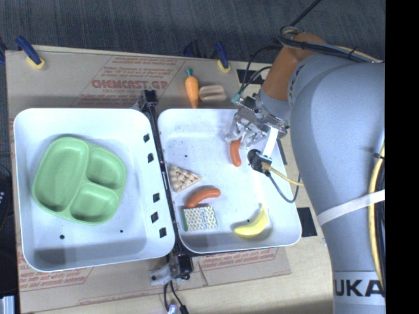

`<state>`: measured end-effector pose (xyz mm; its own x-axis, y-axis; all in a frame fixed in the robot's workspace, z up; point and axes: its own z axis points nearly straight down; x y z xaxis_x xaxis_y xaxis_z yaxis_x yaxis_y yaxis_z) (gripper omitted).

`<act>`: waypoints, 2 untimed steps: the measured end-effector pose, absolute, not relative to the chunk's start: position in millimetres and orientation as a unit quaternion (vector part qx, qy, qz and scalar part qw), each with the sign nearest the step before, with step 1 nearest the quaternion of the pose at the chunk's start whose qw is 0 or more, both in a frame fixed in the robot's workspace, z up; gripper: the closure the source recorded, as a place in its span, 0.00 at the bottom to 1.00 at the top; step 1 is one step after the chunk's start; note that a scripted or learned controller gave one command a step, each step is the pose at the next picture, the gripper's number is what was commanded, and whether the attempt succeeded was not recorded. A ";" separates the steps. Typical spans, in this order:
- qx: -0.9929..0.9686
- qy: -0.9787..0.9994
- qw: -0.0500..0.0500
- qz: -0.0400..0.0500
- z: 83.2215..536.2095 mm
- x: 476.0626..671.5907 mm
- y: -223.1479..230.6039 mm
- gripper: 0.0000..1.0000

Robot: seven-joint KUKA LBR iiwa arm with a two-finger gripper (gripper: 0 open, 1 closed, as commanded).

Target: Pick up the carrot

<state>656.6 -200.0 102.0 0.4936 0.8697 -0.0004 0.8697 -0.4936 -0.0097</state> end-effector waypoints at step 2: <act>-0.419 -0.908 0.002 0.001 92.6 656.9 -210.3 1.00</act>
